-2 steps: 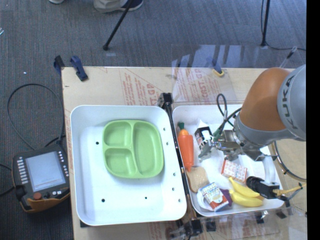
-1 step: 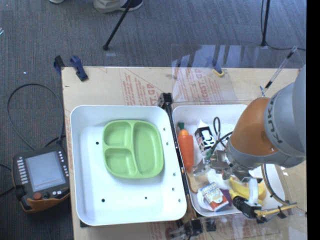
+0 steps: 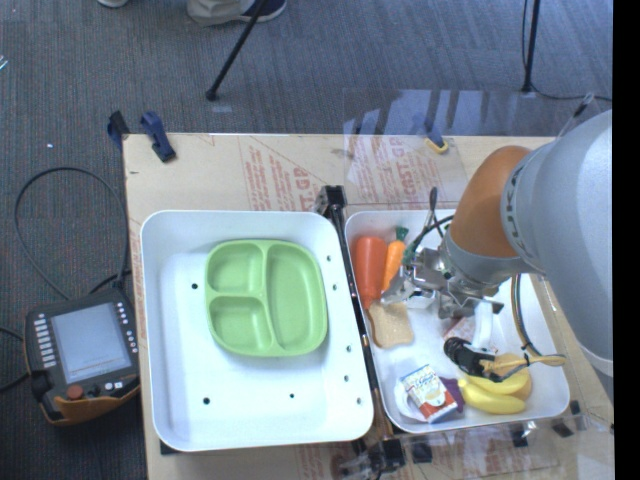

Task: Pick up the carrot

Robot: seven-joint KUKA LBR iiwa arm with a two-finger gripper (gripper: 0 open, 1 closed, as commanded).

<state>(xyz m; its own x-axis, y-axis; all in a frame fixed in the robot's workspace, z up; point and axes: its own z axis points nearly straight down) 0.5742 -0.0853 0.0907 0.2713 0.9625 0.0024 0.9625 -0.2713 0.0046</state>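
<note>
Carrot [image 3: 392,262] lying near the right bin's [image 3: 552,360] far left corner, long axis running toward the far edge, just left of the claw [image 3: 412,286], whose opening cannot be told.

Single fixed camera above bench [image 3: 250,168], slanted downward, both bins [image 3: 165,268] framed mid-distance.

The grey arm [image 3: 570,218] is extended in from three o'clock. The tool [image 3: 425,283] is lowered, directed toward nine o'clock.
</note>
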